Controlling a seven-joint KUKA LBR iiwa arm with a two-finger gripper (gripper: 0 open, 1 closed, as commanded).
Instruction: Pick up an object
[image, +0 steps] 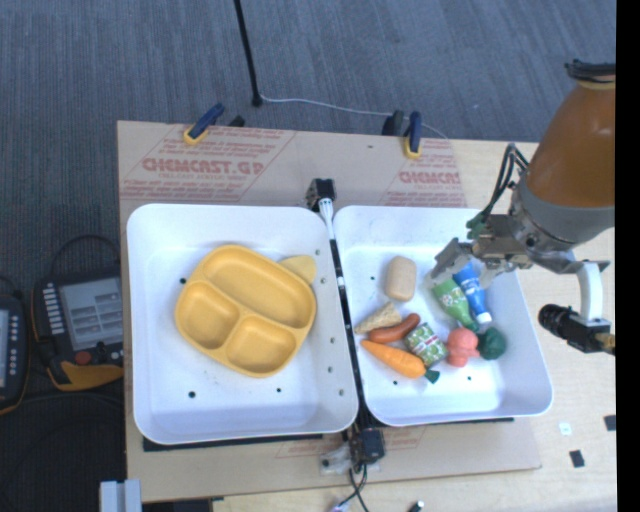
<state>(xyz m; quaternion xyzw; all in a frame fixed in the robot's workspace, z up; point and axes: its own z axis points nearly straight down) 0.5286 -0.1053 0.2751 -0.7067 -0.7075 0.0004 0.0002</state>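
My gripper (468, 254) hangs over the far right part of the right bin (520, 395), at the end of the grey and orange arm. Just below it in the view lie a blue tube (472, 291) and a green packet (449, 297). Further left rest a beige bread roll (400, 278), a tan wedge (378, 319), a red sausage (395, 329) and an orange carrot (394, 359). A small green and red can (428, 343), a pink-red fruit (461, 346) and a dark green piece (491, 344) sit near the carrot.
The left bin (160, 390) holds a yellow divided plate (245, 308) with a pale yellow piece (299, 266) behind it. A black divider rail (340, 290) runs between the bins. Clamps (412, 133) and a cable sit at the bench's far edge.
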